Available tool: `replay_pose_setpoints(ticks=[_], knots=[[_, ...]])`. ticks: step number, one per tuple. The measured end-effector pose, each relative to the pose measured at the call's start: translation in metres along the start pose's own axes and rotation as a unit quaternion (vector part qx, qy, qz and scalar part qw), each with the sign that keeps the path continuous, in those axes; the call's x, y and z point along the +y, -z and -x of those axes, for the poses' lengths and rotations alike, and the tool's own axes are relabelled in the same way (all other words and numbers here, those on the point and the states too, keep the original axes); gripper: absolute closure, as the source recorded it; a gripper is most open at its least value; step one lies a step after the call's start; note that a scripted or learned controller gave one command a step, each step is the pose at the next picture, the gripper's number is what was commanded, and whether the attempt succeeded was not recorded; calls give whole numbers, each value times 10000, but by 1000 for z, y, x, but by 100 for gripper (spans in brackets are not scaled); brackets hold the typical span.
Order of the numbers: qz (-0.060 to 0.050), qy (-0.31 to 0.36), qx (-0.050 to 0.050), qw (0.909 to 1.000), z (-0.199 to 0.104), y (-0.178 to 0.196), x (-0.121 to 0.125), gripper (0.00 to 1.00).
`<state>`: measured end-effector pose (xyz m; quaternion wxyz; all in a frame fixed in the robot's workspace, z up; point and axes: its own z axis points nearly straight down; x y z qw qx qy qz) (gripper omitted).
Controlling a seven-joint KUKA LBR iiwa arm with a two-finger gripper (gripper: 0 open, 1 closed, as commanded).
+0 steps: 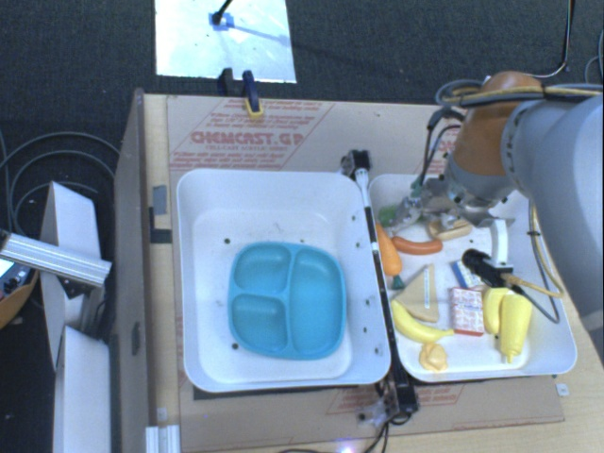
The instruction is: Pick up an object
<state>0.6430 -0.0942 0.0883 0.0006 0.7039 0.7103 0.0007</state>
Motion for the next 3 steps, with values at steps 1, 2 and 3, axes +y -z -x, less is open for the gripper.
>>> replay_pose_setpoints(ticks=[1, 2, 3], knots=[[-57, -23, 7, 10000, 7, -2, 26, 0], [-37, -51, 9, 10000, 22, -2, 25, 0], [20, -41, -13, 10000, 8, -1, -35, 0]])
